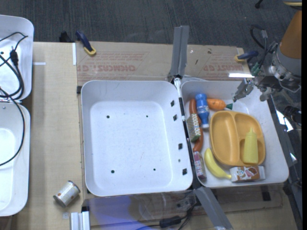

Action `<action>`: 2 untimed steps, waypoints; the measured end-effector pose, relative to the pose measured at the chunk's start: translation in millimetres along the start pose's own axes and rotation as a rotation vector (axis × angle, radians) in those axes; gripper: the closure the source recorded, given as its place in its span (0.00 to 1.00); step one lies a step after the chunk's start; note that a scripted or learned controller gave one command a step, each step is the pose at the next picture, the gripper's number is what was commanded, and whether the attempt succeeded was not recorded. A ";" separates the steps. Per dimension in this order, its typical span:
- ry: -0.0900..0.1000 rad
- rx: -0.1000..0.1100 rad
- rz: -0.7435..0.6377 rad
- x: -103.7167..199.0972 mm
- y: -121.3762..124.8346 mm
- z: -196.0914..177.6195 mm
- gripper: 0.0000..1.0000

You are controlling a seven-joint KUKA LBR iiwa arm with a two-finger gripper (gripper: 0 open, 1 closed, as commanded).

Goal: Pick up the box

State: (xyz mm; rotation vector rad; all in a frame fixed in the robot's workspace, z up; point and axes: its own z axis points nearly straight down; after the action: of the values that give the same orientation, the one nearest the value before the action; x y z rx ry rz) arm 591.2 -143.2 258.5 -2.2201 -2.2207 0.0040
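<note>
My arm (292, 47) comes in at the upper right of the frame, grey with its orange band near the top right corner. Below it, the right-hand bin (278, 128) sits in the right-centre of the frame, and everything I care about is in there; the left-hand bin (96, 128) fills the middle. Inside the right bin the largest thing is the yellow divided tray (230, 138), with a yellow bottle (250, 146) lying on its right side. A banana (215, 165) curves along the tray's lower left edge.

The box (248, 173), small and brown-and-white, lies flat at the bin's lower right, just below the tray and touching the banana's tip. It is untouched, so I judge the whole pick is yet to be done: reach, close, lift.

My gripper (241, 91) hangs over the bin's upper right corner, above the tray's top rim. Nothing sits between my fingers; whether they are spread or pressed together, I cannot tell. The box is well apart from them, toward the bottom of the frame, across the tray.
</note>
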 end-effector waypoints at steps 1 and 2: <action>0.000 -0.001 -0.211 16.1 -28.5 -31.4 0.00; 0.002 0.006 -0.111 -24.1 -115.7 77.3 0.00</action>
State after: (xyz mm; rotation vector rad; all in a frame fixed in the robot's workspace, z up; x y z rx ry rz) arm 475.3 -167.3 181.6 -2.0898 -2.3362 0.0085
